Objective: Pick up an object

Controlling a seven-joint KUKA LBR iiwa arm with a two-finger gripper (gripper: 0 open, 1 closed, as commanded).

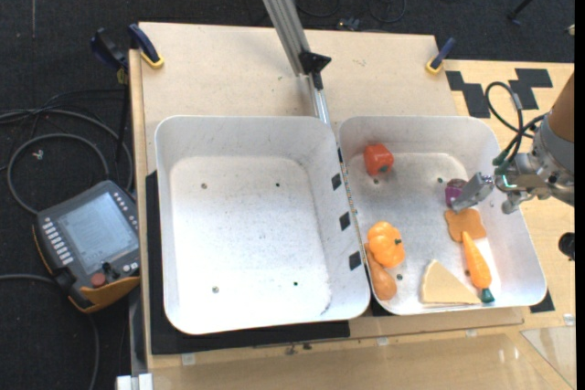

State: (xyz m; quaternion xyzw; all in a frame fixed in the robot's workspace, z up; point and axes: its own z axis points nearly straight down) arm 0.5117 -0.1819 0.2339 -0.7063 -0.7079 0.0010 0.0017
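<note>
Two white bins sit side by side on a wooden bench. The left bin [242, 224] has just a few tiny dark dots on its floor. The right bin [416, 131] holds the toy food.

The robot arm [558, 137] comes in from the right side. Its gripper [475, 190] hangs low over the right part of the right bin. I cannot tell how it is set, because the tip is small and blurry from here. A small purple thing [454, 193] sits right at the tip, touching it or just next to it. I cannot tell if the gripper has hold of it.

Just below the purple thing lies a flat orange piece [465, 224]. A toy carrot [476, 265] with a green end lies partly on it and points down toward the near wall. Beside the carrot, on its left, is a pale yellow wedge [448, 285] that looks like cheese.

A red toy pepper [377, 159] sits near the far left corner of this bin. A little orange pumpkin [386, 244] sits by the left wall, and a brown-orange pear shape [382, 280] lies just under it, touching it.

A handheld control pad [87, 242] lies on the dark floor to the left of the bench.
</note>
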